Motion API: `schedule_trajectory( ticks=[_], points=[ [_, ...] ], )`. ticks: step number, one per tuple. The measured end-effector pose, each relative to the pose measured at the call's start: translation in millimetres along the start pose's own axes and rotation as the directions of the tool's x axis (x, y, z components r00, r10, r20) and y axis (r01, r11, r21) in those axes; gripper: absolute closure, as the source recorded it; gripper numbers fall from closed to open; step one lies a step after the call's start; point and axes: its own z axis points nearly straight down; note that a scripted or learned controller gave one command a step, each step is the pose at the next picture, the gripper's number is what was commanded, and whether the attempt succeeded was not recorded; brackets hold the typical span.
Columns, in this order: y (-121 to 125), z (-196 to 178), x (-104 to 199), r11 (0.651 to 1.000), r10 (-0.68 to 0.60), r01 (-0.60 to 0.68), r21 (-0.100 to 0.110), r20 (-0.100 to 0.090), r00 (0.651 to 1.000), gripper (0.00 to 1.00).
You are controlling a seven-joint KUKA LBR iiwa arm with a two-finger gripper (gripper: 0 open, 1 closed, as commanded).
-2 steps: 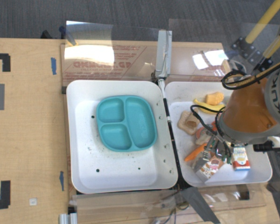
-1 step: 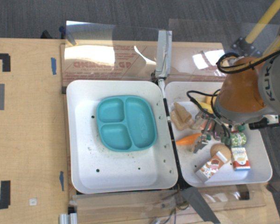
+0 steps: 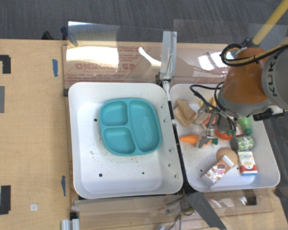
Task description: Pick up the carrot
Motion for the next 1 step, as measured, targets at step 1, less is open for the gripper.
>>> schedule_trajectory(
  ticks=[1],
  points=[
    [2.1,-0.4,21.3,0.961,0.278,-0.278,0.000,-0.002,0.961,0.00]
  ],
)
